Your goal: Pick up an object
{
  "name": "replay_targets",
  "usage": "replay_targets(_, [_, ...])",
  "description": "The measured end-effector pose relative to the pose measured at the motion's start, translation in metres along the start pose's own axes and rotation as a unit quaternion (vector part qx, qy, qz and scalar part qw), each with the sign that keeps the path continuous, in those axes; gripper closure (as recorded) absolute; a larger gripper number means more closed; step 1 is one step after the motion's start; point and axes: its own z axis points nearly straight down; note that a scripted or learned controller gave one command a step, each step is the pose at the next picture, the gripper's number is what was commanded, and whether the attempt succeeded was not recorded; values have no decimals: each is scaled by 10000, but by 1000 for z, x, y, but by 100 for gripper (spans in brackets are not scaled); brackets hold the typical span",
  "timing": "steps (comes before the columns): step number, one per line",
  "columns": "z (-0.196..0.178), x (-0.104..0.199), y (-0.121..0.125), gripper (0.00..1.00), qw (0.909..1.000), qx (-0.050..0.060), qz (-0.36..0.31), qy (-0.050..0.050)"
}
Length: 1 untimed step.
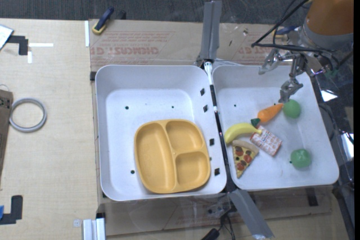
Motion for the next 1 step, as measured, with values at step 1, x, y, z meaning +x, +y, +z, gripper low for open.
replay_targets(1, [93,65,-7,0,10000,-10,-55,20])
